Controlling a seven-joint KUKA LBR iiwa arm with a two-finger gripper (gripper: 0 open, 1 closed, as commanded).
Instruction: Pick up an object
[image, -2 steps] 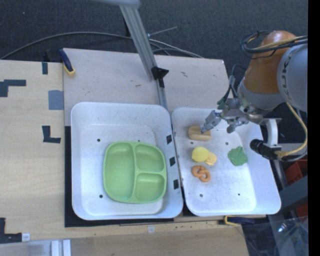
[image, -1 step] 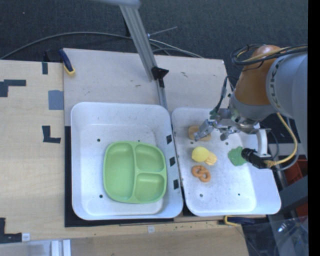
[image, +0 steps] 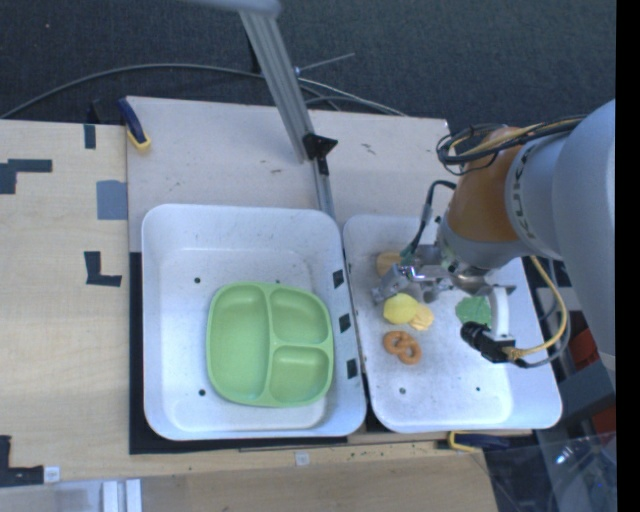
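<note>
While the arm (image: 520, 200) reaches in from the right over the right bin (image: 450, 395), its gripper (image: 398, 285) hangs low near that bin's left half, just above the yellow lump (image: 408, 312). From where I stand the lump sits right below the gripper's metal end, so close that I cannot say whether they touch. I also cannot tell whether the gripper is open or closed, since its end is a tangle of grey metal from this angle. Nothing I can see is held in it.

The lump lies on the bin floor, left of the middle. It is small, rounded and pale lemon yellow, with a slightly deeper yellow bulge on its lower right side. Its surface looks smooth and soft-edged.

An orange pretzel (image: 402, 346) lies just below the lump, apart from it. A tan piece (image: 388, 262) lies beside the gripper on its upper left, near the bin's left wall. A green piece (image: 474, 309) lies to the lump's right, partly hidden under the wrist.

The left bin (image: 150, 300) holds a pale green divided plate (image: 270, 345), lying flat toward its lower right corner. Both bins rest on a pale bench (image: 230, 150).
</note>
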